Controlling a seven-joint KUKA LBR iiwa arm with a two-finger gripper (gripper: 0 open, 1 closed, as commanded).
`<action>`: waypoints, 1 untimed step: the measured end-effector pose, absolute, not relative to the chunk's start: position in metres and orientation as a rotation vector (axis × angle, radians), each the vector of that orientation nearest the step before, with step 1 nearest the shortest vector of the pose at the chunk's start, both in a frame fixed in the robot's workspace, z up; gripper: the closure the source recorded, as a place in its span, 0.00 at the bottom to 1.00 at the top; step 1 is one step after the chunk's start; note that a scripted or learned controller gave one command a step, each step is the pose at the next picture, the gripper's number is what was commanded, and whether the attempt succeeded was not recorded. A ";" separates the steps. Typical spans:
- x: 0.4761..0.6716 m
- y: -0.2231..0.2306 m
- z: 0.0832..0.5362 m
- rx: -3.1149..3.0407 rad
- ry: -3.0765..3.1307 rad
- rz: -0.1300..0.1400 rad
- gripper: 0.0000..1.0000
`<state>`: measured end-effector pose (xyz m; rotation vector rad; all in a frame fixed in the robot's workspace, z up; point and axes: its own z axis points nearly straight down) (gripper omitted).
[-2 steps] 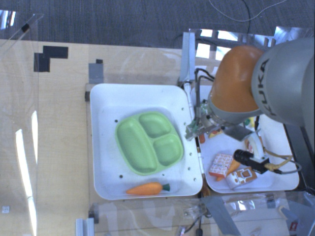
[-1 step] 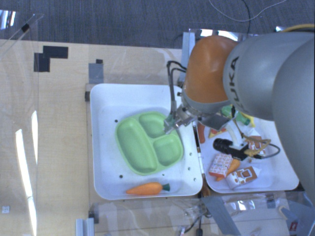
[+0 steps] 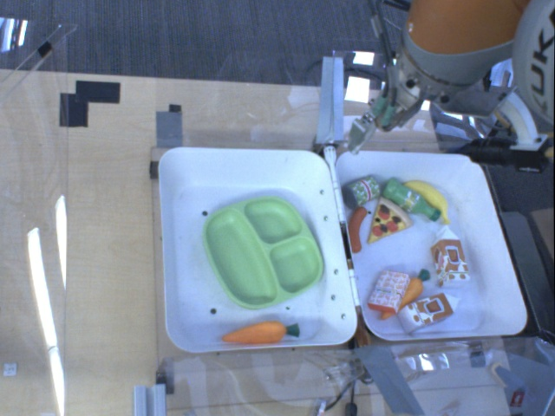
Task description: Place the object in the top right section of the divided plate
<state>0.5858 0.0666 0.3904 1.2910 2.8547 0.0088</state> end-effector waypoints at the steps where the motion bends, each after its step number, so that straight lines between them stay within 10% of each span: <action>1: 0.545 0.189 0.437 1.344 2.834 0.010 1.00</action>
